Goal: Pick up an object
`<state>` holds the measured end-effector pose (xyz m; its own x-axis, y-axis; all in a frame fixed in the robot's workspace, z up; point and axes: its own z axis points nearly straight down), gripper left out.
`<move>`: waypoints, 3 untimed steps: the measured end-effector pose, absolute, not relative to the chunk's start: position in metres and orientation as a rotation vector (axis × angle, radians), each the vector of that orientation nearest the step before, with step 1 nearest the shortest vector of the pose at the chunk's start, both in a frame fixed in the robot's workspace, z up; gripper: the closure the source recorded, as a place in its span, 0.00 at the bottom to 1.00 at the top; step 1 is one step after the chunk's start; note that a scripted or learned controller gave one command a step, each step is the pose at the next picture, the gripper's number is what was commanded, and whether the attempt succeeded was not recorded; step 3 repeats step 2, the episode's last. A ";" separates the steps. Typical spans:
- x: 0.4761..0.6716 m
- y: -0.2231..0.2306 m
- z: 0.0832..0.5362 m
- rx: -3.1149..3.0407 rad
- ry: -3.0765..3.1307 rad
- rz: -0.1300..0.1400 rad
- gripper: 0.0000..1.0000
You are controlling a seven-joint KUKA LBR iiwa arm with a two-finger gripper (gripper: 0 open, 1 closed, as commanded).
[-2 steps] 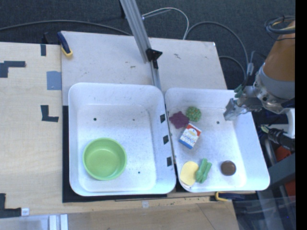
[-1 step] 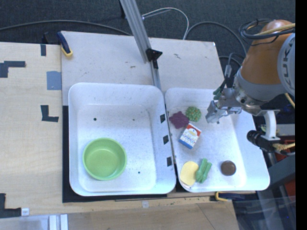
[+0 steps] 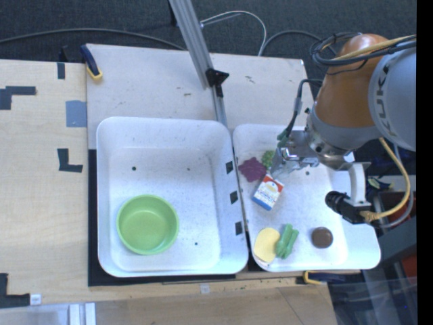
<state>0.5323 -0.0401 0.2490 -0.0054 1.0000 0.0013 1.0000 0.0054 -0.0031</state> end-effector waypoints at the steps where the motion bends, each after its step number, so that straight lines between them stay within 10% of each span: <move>1: 0.533 0.006 0.235 -2.213 -2.225 0.003 1.00; 3: 0.530 0.063 0.222 -2.211 -2.226 0.004 1.00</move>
